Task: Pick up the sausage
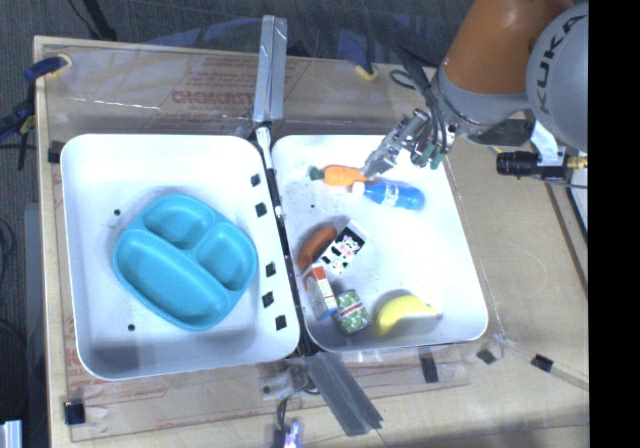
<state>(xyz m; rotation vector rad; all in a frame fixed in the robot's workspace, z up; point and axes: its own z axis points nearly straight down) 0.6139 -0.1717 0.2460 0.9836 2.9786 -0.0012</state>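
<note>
From the overhead camera: two white bins side by side on the bench, the left bin [90,236] holding a blue divided plate [185,258], the right bin [455,256] crowded with small things; the sausage [314,242], reddish-brown, lying near the right bin's left wall, touching a black-and-white patterned box [344,249] on its right and just above a small carton [322,296] and a green-patterned block [351,312]; a yellow banana [402,312] near the front wall; at the back, an orange carrot [340,175] and a blue bottle [395,196]; the gripper [385,164] down at the back of the right bin, its tip just beside the carrot and bottle, well apart from the sausage; open or closed, cannot tell; nothing visibly held. Risks, as a judgement: closing here would catch the carrot or bottle, not the sausage; on reaching the sausage, a likely snag on the touching box, or a finger blocked by the nearby wall; a rounded shape, likely to roll or slip from a shallow pinch.
</note>
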